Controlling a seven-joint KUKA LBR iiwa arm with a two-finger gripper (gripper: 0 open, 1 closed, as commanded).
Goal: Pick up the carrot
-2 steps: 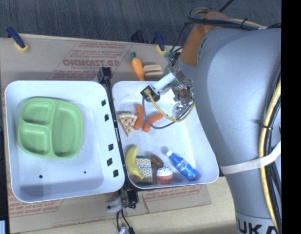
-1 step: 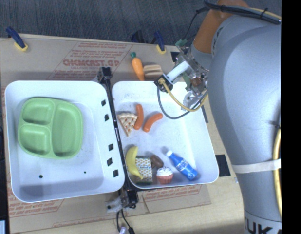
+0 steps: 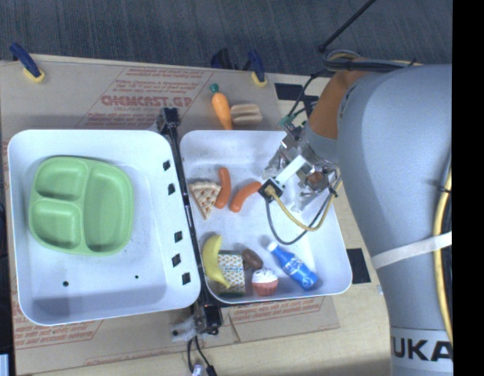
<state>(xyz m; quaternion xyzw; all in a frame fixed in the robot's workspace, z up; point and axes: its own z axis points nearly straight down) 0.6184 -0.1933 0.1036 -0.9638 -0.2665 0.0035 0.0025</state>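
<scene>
The small orange toy carrot with a green tip (image 3: 220, 108) lies on the brown cardboard sheet (image 3: 109, 92) outside the bins, just beyond the far rim of the right-hand shallow white bin (image 3: 336, 233), touching or nearly touching a tan toy bun (image 3: 246, 115) on its right. Its long axis runs nearly straight away from the bin rim, green tip farthest from it. From the gripper (image 3: 293, 175) the carrot lies up and to the left in the camera view, across the bin's rim, so I judge the next move must carry the arm out of the bin and over the rim. The gripper hovers over the right side of the right bin; whether it is open or closed I cannot tell.

Inside that bin I count two orange-red toy sausages (image 3: 233, 193), one pizza slice (image 3: 204, 196), one yellow banana (image 3: 213, 258), one patterned block (image 3: 233, 271), one brown piece (image 3: 252, 258), one cupcake (image 3: 265, 282) and one blue bottle (image 3: 293, 266). The left-hand white bin (image 3: 38, 296) holds one green divided plate (image 3: 81, 204).
</scene>
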